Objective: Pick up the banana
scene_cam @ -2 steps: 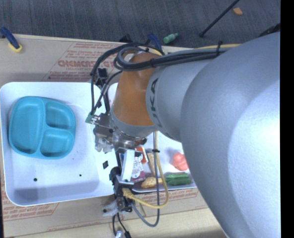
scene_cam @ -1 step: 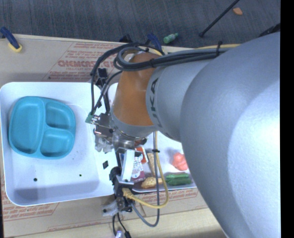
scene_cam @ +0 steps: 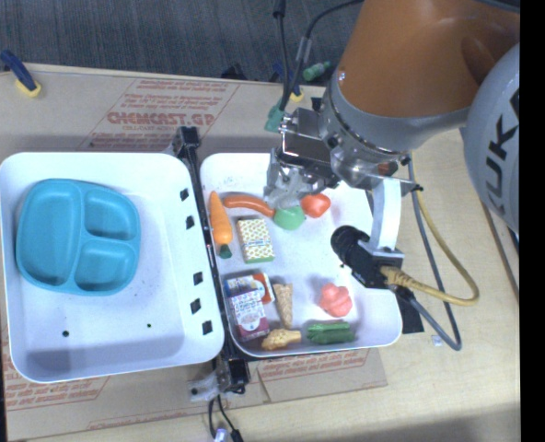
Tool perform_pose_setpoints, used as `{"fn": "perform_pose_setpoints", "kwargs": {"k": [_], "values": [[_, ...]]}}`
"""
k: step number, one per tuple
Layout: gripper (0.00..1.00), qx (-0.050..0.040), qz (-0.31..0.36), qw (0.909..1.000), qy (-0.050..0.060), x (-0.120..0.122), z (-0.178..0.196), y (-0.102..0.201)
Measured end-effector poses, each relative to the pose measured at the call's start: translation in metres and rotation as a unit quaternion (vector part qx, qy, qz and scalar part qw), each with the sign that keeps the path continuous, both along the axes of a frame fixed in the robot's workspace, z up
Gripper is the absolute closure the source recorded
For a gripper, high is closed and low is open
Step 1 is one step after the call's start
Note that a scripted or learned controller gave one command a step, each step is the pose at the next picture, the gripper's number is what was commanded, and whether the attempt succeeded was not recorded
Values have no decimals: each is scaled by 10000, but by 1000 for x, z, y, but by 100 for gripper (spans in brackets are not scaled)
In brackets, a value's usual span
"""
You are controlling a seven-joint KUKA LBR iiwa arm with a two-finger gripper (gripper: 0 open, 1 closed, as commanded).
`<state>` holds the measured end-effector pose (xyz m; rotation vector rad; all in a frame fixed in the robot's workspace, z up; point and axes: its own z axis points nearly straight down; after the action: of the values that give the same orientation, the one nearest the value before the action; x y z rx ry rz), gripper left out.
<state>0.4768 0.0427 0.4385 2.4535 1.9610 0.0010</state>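
Scanning L to R: a blue plastic divided plate (scene_cam: 75, 236) sits in the left white bin (scene_cam: 15, 339); the right white bin (scene_cam: 388, 325) holds toy food. Prob. the banana (scene_cam: 280, 340) is the small yellowish piece at that bin's lower edge, long axis approx. left-right, too small to be sure. The gripper (scene_cam: 286, 190) hangs over the bin's upper part, straight up-frame from it; spread or pressed together, can't tell.
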Motion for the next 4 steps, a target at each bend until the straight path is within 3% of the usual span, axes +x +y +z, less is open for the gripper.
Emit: {"fn": "perform_pose_setpoints", "kwargs": {"k": [1,2,3,4], "values": [[0,-4,-1111,9938,34,-1,-112,65],[0,1,1081,9941,28,-1,-105,1],[0,0,779,9970,25,-1,-159,-96],[0,5,-757,9971,42,-2,-248,-53]]}}
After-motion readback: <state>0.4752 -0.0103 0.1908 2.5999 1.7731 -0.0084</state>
